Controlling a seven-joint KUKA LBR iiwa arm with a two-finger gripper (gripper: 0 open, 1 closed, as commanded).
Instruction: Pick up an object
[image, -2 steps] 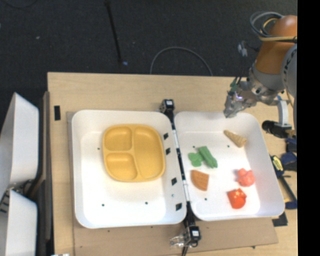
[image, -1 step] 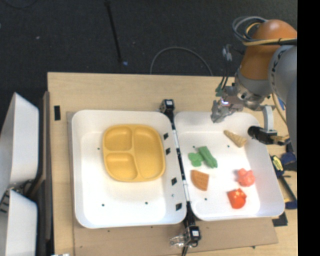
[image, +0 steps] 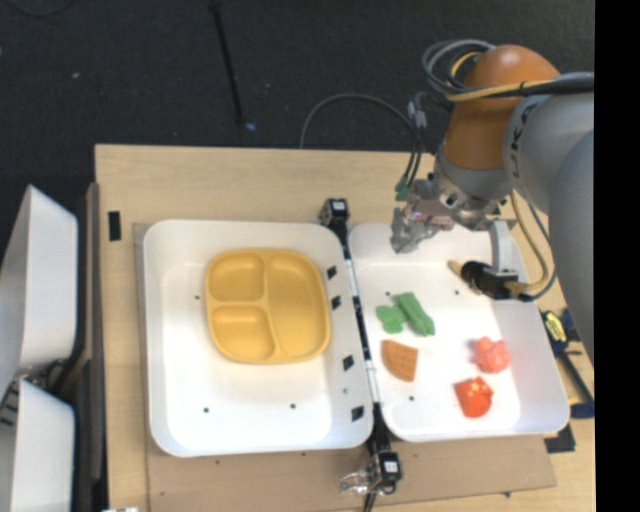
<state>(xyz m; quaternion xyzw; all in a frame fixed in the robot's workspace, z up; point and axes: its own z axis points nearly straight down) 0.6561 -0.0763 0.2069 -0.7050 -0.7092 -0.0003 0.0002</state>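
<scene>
Gripper (image: 408, 238) over the far-left corner of the right bin (image: 520, 330), with the green piece (image: 405, 314) nearest, almost straight toward the bin's near edge.

Whether the claw is open or closed cannot be told from this slant, and nothing is seen in its grasp. The green piece lies in the bin's left half, close to the shared rim; its long axis seems to run on a diagonal from far-left to near-right, so I judge the wrist would need turning to close across it. Just beyond it toward the near edge sits an orange wedge (image: 400, 360), close but apart. A pink piece (image: 490, 353) and a red piece (image: 474, 397) lie well apart to the right. All 4 sit on bare floor with nothing between claw and green piece. The left bin (image: 180, 400) holds 1 yellow divided plate (image: 268, 305).
</scene>
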